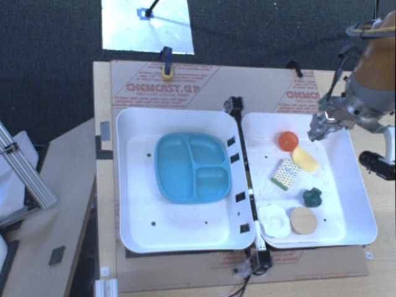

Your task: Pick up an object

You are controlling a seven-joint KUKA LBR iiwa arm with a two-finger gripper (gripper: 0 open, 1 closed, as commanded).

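Bench: a wooden top (105, 184) with a printed cardboard sheet (204, 82) under the two bins; a yellow clamp (167, 72) grips the sheet's far edge.
Left bin: shallow and white (133, 228), on the left half of the sheet, touching the right bin along a row of black clips.
Right bin: shallow and white (356, 218), holding all the small objects.
Arm: grey with an orange band (374, 67), reaching in from the right above the right bin's far right corner.
Blue tray: a light blue divided plate (192, 167) lying flat in the middle of the left bin, three compartments facing up.
Gripper: its tip (319, 129) hangs over the far part of the right bin, just right of the orange ball and above the yellow piece; whether the fingers are spread or closed I cannot tell, and nothing is seen between them.
Yellow piece: an oval object (305, 159) just below and right of the ball.
Tan disc: round and flat (303, 220), near the front wall.
White cup: (273, 220) just left of the tan disc.
Patterned block: a small green-and-white checked piece (285, 174), tilted, left of the yellow piece.
Orange ball: (288, 141) near the far wall.
Green figure: a small dark green object (312, 197) between the yellow piece and the tan disc.
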